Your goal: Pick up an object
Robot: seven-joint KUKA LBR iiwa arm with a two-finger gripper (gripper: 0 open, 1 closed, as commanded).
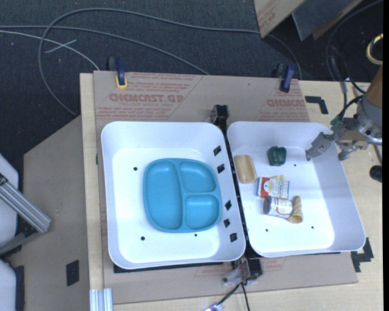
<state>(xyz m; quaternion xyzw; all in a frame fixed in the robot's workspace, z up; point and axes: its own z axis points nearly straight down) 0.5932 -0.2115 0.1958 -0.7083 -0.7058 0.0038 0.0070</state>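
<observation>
My gripper (331, 150) hovers over the right bin's (322, 234) far right corner, its two fingers spread apart with nothing between them. In that bin lie a dark green pepper-like object (277, 156), a tan bread-like piece (244, 168), a small red and white packet (272, 186), and a small tube or bottle with a tan end (283, 208). The green object is the closest, a short way left of the gripper. The left bin (121, 231) holds a blue divided plate (181, 194).
Black clips run along the seam between the bins (226, 182). Blue clamps (121, 73) (286, 78) pin the cardboard base at the back. Cables cross the dark floor behind, and a cardboard box (276, 12) sits at the top right.
</observation>
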